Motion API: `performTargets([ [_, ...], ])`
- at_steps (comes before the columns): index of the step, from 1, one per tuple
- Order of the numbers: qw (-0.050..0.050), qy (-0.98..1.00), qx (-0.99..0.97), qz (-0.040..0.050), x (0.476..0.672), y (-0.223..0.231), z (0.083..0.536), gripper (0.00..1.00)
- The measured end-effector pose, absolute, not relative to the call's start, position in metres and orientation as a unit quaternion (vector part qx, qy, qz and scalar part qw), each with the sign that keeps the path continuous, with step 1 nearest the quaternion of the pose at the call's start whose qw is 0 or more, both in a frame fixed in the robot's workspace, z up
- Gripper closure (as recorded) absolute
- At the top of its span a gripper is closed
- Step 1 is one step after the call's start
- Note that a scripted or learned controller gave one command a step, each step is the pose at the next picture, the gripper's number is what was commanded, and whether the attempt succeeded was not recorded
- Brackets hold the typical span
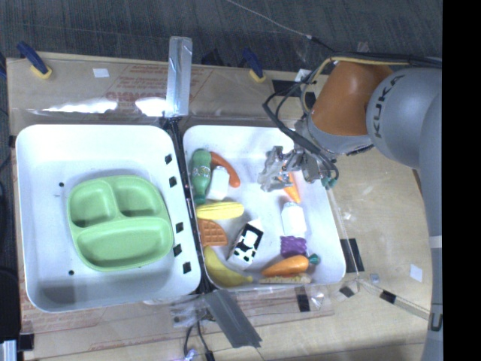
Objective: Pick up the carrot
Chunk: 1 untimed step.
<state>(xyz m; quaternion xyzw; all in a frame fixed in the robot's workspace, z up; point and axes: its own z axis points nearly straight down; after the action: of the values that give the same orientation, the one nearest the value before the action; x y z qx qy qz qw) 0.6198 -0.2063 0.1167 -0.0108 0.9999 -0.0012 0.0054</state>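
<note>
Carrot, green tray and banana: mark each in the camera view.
carrot [286, 265], camera view, middle of its orange body.
green tray [120, 221], camera view, divider ridge between compartments.
banana [222, 273], camera view, middle of its yellow curve.

Bins [30, 201]: both are showing plain white.
Tray [118, 220]: is showing light green.
Carrot [286, 265]: is showing orange, with a green top.
Banana [225, 274]: is showing yellow.
Block [246, 244]: is wearing a black and white pattern.
Arm [398, 119]: is showing grey, with an orange band.
</note>
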Motion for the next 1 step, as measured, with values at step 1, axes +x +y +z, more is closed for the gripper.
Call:
performTargets([
  [1, 0.005, 1.0, -0.011, -0.0011, 0.6197, -0.2061, 0.1164, 0.0],
])
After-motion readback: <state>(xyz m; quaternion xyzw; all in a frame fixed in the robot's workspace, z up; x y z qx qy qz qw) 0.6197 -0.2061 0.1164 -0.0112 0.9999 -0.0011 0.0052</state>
